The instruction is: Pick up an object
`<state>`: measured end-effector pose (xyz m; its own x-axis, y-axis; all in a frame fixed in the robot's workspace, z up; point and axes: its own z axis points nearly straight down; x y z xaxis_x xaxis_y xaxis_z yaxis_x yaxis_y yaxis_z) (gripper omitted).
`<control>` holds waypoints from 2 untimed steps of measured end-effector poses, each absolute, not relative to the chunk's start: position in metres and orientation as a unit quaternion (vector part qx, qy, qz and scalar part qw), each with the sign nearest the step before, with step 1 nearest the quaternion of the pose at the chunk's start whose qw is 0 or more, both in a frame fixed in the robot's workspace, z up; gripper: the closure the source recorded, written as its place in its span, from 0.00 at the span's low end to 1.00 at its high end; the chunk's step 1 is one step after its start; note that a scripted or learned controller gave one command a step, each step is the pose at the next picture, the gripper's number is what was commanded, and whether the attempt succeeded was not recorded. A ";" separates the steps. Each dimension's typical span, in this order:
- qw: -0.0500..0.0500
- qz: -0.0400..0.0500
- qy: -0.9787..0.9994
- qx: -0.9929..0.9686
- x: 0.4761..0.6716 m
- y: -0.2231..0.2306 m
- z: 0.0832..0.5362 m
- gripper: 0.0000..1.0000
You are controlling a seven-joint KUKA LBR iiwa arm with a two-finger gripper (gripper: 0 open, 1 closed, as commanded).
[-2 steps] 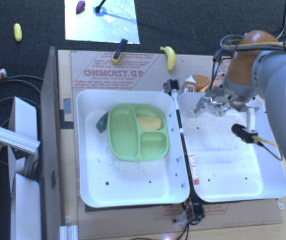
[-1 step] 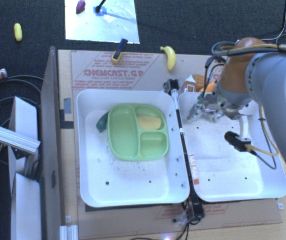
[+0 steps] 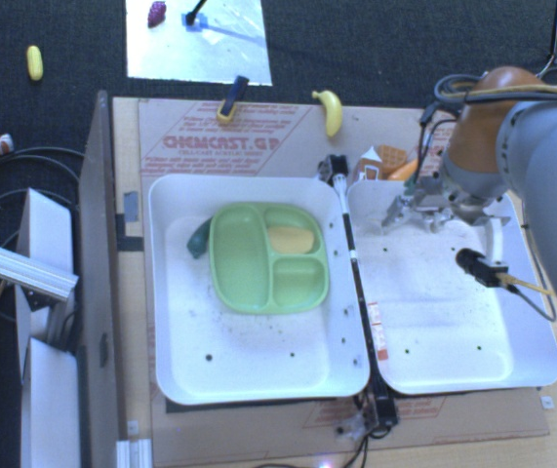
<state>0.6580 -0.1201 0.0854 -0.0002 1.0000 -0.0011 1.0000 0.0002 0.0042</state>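
The hand (image 3: 419, 213) hung low over the upper part of the right bin (image 3: 454, 349), at the right of the frame, close to that bin's far rim. Whether it was apart or together could not be told, and nothing could be seen held in it. The likeliest things to pick lay well apart from it in the left bin (image 3: 249, 359). A yellow piece (image 3: 291, 239) rested in the upper right compartment of a green tray (image 3: 244, 271), and a dark green thing (image 3: 198, 239) sat against the tray's left edge. The tray's walls probably kept the yellow piece from sliding. A banana (image 3: 331, 112) and an orange thing (image 3: 392, 157) lay on the table (image 3: 258, 135) beyond the bins, seemingly out of play. Judging by its place, the hand would have had to cross the middle divider to reach a target.
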 end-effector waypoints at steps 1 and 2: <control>0.002 0.001 0.708 0.706 0.670 -0.128 0.086 0.00; 0.000 0.000 0.709 0.705 0.654 -0.087 0.085 0.00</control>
<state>0.6538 -0.0870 0.0847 -0.0066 1.0000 0.0004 1.0000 0.0066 0.0006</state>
